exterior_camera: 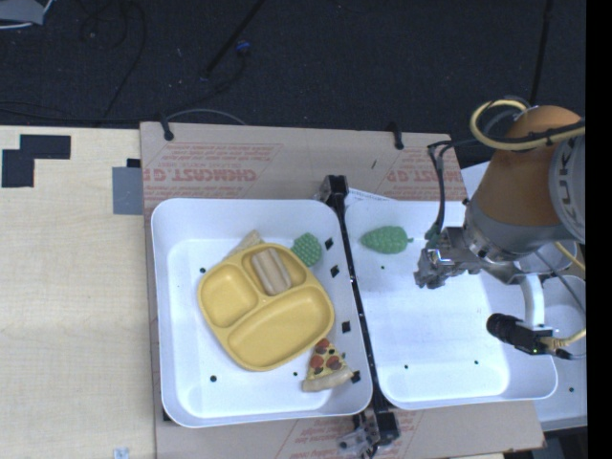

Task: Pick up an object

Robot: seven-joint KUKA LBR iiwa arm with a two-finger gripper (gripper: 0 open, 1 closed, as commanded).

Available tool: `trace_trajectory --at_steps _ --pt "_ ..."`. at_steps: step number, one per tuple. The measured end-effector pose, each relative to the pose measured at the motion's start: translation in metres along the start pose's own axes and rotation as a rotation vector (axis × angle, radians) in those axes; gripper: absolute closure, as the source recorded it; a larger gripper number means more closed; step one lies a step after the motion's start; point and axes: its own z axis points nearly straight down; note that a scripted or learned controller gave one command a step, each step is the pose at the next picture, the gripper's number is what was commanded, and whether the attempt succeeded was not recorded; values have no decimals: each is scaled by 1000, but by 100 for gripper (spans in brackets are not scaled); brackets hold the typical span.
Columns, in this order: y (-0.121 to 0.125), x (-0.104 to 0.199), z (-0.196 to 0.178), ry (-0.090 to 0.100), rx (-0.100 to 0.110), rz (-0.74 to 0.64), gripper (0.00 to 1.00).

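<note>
R bin: 1 green leaf nr far edge, rest bare; pincer state can't tell; L bin: 1 yellow tray, 1 pizza slice

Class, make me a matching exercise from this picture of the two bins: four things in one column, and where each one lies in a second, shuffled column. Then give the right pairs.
Things
1. yellow tray
2. pizza slice
3. green leaf
4. gripper

Places
A. over the right bin, near its middle
B. near the front right corner of the left bin
C. in the right bin, by its back wall
D. in the middle of the left bin, with a sausage in one compartment

Pairs: 1-D, 2-B, 3-C, 4-A
</note>
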Motion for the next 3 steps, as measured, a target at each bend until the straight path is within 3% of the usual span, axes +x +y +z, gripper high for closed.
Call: trace_trajectory --at_steps 1,3 --pt "1 -1 -42 0 -1 -7 100" --pt "3 107 -40 2 4 -11 100"
